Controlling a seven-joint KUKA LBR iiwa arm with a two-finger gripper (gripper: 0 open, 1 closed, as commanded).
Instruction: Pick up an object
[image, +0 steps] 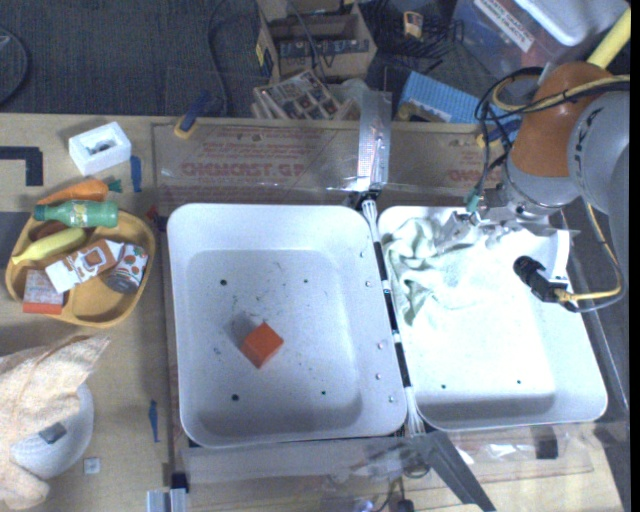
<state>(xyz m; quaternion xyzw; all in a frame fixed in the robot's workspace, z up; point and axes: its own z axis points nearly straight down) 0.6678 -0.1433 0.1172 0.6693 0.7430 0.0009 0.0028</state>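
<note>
Orange block (263, 345) lying in left bin (200, 240), near its middle. Gripper (462, 228) low over right bin (580, 400), at pale cloth (415, 265). Finger state: cannot tell.

A grey arm (600, 150) with rounded, smooth casings is seen at the right of the camera view. An orange band (548, 125) is wrapped around it above the wrist. Below the band a metallic wrist section (520, 205) is fitted, from which the gripper (470, 222) of pale metal parts extends. Black cables (500, 100) are looped beside the band. A black connector (535, 278) is attached at the side, and a yellow cable (590, 295) is run from it.
</note>
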